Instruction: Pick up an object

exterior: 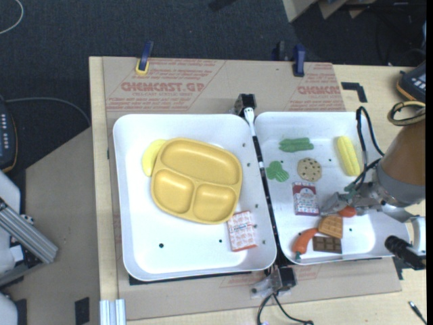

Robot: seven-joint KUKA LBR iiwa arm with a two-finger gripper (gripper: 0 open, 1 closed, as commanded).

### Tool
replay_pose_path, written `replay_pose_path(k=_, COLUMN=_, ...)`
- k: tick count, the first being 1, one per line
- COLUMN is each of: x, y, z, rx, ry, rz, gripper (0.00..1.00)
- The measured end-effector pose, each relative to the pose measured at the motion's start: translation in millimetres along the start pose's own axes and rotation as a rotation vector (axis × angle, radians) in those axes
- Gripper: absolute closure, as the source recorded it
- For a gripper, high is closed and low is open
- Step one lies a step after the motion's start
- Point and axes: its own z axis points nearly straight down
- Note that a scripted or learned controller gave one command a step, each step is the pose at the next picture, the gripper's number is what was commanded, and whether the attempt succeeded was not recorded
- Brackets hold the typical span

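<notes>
Step in hand: the gripper (345, 205) is low in the right bin (284, 122), seemingly closing in on one piece of toy food.
Doing it well: come down on one item only, centred on it, clear of its neighbours and the bin wall (the pieces here are crowded, so a stray finger could nudge two at once), then lift straight up and check that the item rises with it.
Likely target: the waffle (331, 226), a tan square lying flat just below and slightly left of the gripper, touching or nearly touching it.
Close neighbours: a chocolate bar (327, 244) just below the waffle, a carrot (306, 240) to its left, a red-and-white packet (305, 199) left of the gripper.
Further off: cookie (310, 169), corn cob (348, 155) and green pieces (295, 144) toward the bin's far side, well apart from the gripper.
Gripper state: I cannot tell how wide it stands; nothing is visibly held in it.
Left bin (135, 235): a yellow divided plate (196, 180) and a second packet (241, 231), not involved.
</notes>
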Motion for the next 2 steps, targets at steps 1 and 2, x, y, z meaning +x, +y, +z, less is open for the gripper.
replay_pose_path(k=1, x=-0.9, y=0.8, z=-13.1, rx=-0.005, ry=-0.003, rz=0.001, gripper=1.00)
replay_pose_path(k=2, x=-8.2, y=8.4, z=-69.5, rx=-0.009, ry=-0.005, rz=0.000, gripper=1.00)
